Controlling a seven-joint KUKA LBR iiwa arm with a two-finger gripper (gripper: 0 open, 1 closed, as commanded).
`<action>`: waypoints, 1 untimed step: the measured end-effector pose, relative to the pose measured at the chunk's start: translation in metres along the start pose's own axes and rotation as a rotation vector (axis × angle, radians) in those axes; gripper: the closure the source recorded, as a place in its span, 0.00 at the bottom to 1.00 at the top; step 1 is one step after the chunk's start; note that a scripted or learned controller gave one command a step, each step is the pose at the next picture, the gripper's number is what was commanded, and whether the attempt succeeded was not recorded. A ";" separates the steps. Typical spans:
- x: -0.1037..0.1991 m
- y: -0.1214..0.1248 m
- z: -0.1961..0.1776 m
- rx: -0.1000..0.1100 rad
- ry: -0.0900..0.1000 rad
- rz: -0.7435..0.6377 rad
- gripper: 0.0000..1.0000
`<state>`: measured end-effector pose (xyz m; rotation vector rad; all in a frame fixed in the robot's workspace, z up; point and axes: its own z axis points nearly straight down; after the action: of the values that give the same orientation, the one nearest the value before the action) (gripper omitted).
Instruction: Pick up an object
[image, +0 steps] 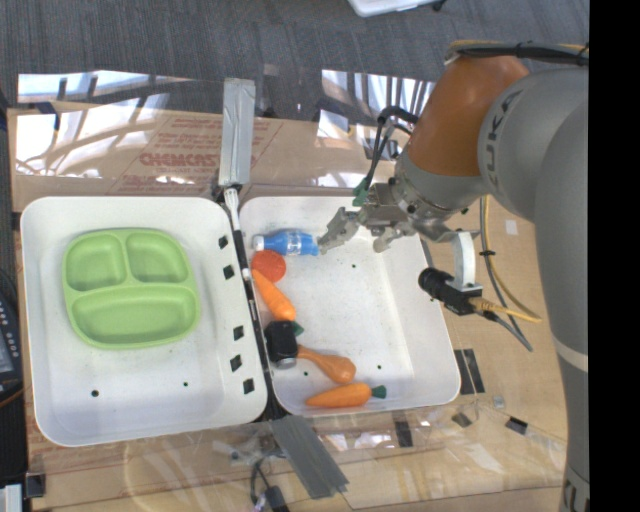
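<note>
Two white bins sit side by side on my bench (120, 165), and the arm (520, 130) reaches in from the right over the far part of the right bin (400, 320). My tool (335, 232) hangs low at that bin's far side, its tip just beside the blue end of a small bottle (286, 242), perhaps touching it. From this angle I cannot tell how the tool stands, wide or narrow, and I see nothing gripped in it.

That bottle lies on its side against the bin's far left wall, white cap pointing left. Just near of it, touching or almost so, is a round orange-red piece (268, 266), and a carrot (274, 296) slants away from it toward the near side. Further near lies a black object (281, 343) with an orange drumstick-shaped piece (328, 363) running right from it. A second carrot (342, 396) with a green tip lies along the near wall.

In the left bin (60, 400) rests a green divided plate (130, 287), three compartments, set toward the far left and well apart from my tool.
</note>
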<state>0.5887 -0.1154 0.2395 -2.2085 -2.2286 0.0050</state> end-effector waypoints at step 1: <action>0.013 0.061 0.058 0.002 -0.002 -0.021 0.00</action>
<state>0.6497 -0.1016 0.1812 -2.1849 -2.2516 0.0086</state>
